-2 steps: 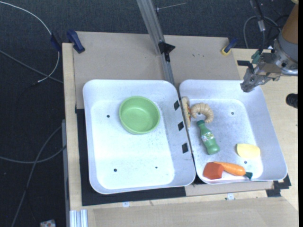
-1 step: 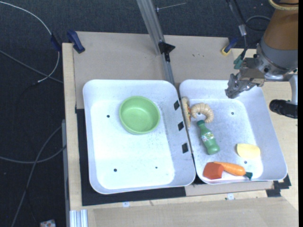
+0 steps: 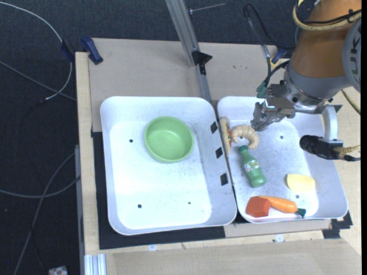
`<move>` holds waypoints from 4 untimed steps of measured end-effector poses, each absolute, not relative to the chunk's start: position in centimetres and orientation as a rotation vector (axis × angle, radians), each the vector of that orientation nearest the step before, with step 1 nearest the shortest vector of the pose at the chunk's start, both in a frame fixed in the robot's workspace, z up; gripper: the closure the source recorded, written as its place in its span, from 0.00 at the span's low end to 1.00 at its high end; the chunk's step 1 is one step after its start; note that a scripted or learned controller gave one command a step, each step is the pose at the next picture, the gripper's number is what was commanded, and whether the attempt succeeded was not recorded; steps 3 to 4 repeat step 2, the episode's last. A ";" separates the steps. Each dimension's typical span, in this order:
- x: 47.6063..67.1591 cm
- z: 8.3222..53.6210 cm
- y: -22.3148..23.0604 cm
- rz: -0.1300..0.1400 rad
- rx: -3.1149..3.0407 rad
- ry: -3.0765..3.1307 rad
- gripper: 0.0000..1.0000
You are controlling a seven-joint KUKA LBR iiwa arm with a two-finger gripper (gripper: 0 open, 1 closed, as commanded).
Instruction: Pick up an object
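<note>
Hovering my gripper (image 3: 259,121) just above the croissant (image 3: 243,134), finger state unclear, I should center over it before descending.

1. Two white bins sit side by side: left bin (image 3: 120,211), right bin (image 3: 332,199).
2. A green bowl (image 3: 168,139) lies in the left bin.
3. The right bin holds a croissant (image 3: 243,135), green bottle (image 3: 251,167), yellow piece (image 3: 300,183) and carrot (image 3: 279,204) on a red piece (image 3: 258,208).
4. The gripper (image 3: 259,121) hangs just above the croissant.
</note>
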State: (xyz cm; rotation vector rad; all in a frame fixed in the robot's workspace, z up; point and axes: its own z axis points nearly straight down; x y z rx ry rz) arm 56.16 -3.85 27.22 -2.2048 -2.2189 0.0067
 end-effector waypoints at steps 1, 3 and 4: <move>54.4 27.0 1.8 0.008 -2.203 -2.219 1.00; 52.5 24.9 7.5 0.015 -2.202 -2.218 1.00; 52.5 24.9 7.5 0.015 -2.202 -2.218 1.00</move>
